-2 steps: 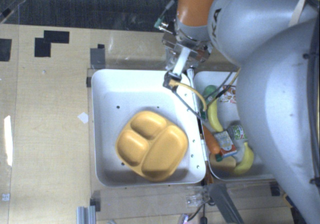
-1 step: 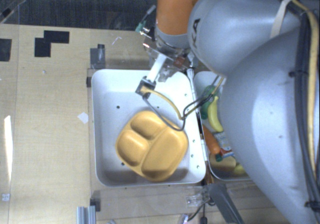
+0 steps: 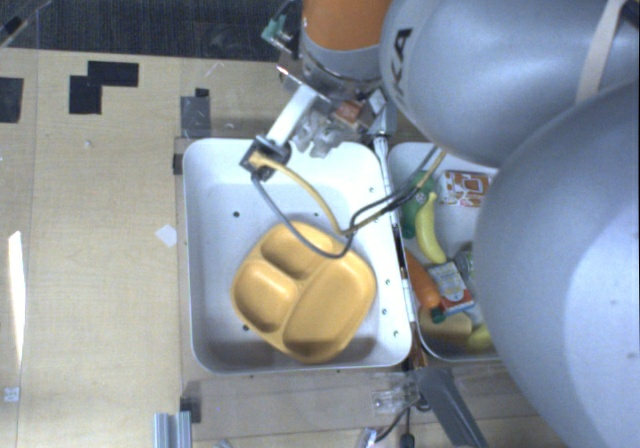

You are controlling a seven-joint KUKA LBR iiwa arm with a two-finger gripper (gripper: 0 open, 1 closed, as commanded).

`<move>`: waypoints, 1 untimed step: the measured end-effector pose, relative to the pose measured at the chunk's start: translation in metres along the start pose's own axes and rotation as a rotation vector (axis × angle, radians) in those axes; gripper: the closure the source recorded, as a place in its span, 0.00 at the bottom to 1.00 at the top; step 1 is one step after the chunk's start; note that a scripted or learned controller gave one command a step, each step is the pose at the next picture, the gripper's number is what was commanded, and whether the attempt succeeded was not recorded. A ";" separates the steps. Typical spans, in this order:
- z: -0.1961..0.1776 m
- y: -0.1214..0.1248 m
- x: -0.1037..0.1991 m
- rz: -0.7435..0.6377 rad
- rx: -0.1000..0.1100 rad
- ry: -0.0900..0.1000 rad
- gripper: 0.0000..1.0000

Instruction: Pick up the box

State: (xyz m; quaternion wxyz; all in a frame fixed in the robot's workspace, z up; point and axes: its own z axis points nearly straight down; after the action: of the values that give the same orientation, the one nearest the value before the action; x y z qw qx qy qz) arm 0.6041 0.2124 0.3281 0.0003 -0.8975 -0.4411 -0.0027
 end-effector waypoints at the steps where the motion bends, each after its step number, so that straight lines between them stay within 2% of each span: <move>1: 0.049 0.013 0.040 -0.135 0.000 -0.001 1.00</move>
State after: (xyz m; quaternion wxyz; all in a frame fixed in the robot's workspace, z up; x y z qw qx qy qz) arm 0.6394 0.2358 0.2790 0.0000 -0.8657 -0.5006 -0.0020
